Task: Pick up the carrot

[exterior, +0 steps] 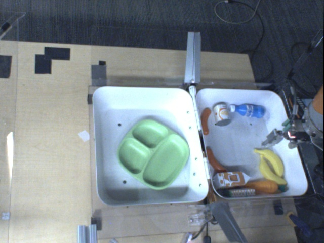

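The carrot (261, 187) is lying at the near edge of the right bin (238, 98), its green top pointing toward the bin's right corner. It is sitting just beside the banana (270, 163) on one side and touching or nearly touching a small carton (231, 178) on the other. Nothing is lifting it, so the pick is not yet done.

The hand (280, 134) is hanging over the right side of the same bin, above the banana's upper end and apart from the carrot. Nothing is showing between its fingers, and how wide they are standing I cannot tell at this size.

Judging from this, the reach down to the carrot, the grasp and the lift are all remaining. The crowding by the banana and carton is likely making a clean grip harder.
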Controlling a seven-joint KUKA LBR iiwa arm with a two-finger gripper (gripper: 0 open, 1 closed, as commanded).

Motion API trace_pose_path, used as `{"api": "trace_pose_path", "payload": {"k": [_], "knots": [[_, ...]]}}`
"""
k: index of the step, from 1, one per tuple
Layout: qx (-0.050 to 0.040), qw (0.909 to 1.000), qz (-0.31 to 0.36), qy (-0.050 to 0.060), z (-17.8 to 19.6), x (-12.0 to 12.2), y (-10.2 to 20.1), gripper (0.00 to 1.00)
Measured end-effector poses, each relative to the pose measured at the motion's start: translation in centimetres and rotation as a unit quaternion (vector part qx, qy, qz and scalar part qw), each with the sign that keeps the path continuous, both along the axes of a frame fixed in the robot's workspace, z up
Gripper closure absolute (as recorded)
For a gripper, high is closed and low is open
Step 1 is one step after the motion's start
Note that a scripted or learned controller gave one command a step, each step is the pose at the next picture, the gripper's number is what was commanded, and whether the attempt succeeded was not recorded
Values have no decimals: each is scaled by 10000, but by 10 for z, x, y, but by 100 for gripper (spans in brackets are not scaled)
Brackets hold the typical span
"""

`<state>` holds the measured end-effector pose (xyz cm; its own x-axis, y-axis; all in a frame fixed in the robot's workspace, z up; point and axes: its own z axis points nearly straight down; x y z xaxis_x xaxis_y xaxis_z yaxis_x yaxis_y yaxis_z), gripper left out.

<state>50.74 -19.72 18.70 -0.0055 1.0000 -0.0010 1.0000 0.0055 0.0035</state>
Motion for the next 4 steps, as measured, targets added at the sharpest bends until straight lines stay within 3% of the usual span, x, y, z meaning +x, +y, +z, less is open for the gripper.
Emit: {"api": "trace_pose_path", "payload": {"k": [1,2,3,4], "knots": [[4,9990,457,3,-90,-5,76,0],[17,9926,-1211,-40,-98,-9,21,0],[11,9850,-1725,9,-91,-9,20,0],[43,9408,-3389,-29,-98,-16,16,0]]}}
